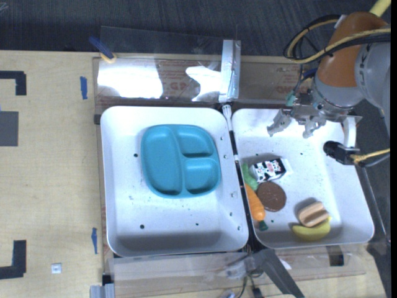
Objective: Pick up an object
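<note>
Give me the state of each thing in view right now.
pincer: open, holding nothing, over the right bin's far end
blue divided plate: flat in the left bin, bare
carrot: lying along the right bin's left wall
brown disc: flat, beside the carrot
hot dog: lying against the banana
banana: lying at the near wall

Glossy, seemingly plastic blue tray (180,160)

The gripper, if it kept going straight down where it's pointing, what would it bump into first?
Probably just the bare white floor of the right bin. The gripper hangs over the bin's upper end, apart from the toy food, though its height is hard to judge from above.
</note>
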